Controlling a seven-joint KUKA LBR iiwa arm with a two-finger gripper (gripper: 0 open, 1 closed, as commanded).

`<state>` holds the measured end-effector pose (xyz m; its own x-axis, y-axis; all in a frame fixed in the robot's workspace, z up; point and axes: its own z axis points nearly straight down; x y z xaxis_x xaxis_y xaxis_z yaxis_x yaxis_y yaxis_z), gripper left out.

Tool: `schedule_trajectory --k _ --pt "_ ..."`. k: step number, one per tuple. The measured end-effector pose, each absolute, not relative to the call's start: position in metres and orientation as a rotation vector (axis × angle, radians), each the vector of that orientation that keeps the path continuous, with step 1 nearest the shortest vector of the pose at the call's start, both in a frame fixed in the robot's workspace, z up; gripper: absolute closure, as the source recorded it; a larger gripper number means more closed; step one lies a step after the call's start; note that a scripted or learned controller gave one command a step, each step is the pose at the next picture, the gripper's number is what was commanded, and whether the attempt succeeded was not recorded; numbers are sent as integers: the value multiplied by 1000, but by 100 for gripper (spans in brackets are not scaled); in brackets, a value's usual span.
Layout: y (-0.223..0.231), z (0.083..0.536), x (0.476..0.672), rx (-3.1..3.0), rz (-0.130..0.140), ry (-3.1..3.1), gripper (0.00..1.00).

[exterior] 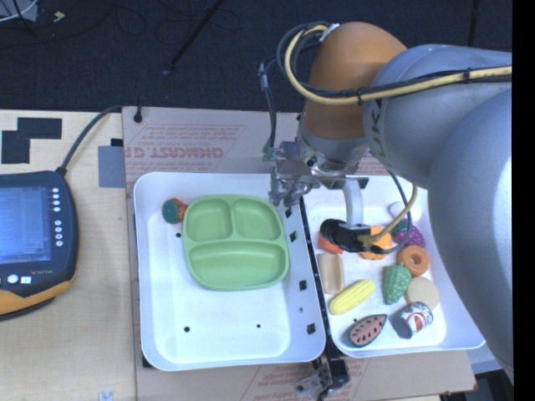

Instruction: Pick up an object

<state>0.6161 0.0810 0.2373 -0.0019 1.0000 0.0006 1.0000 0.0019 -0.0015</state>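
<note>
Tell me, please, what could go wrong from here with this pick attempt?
1. The end effector hangs over the wall between the bins, so a descent might strike it rather than an object.
2. The corn and donut lie crowded among other toys in the right bin; a grasp could nudge neighbours.
3. The green plate looks wide and flat, probably hard to pinch.

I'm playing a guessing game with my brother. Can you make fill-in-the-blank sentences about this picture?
1. The plate in the view's left bin is coloured ____.
2. It is divided into ____ compartments.
3. The toy corn lies in the other bin, on the view's ____.

Missing words: green; three; right.
</note>
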Motion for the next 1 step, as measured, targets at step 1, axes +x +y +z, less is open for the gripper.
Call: schedule_trajectory --k 1 --pt "75 236 611 -2219 7 -2219 100"
